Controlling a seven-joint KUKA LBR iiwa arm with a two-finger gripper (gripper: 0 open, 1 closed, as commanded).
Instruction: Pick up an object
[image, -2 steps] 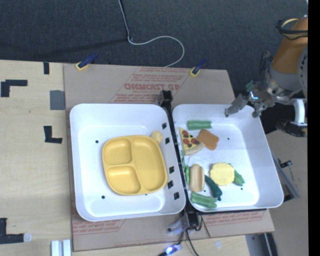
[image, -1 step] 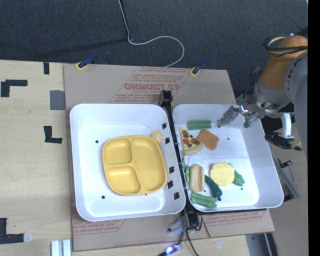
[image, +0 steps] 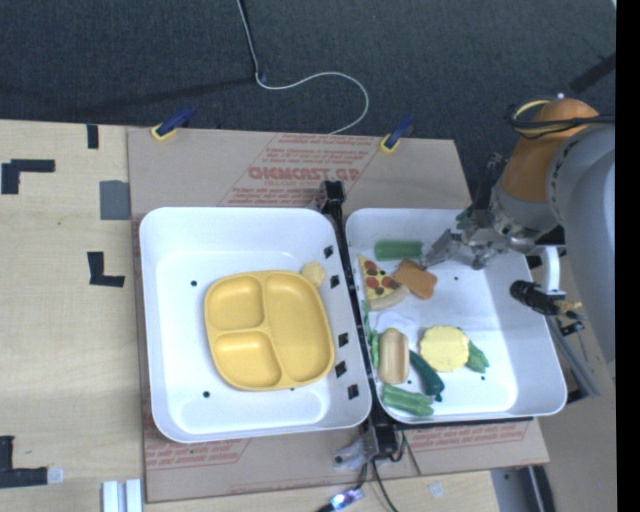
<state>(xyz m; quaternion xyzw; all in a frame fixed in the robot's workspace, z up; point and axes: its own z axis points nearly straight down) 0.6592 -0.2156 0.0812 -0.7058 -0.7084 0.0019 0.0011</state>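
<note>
Here, in the camera view, the end effector hangs over the right bin at about two o'clock, fingers apart, clamped on nothing. Just beside its tip, at seven o'clock from it, lies a brown toy bread piece, touching a pizza slice. The left bin holds a yellow divided plate.

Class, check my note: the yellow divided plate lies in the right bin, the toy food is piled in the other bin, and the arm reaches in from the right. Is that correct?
Not quite. In the camera view the yellow divided plate lies in the left bin, not the right one. The toy food, such as the pizza slice and hot dog, is in the right bin, and the arm does reach in from the right.
</note>
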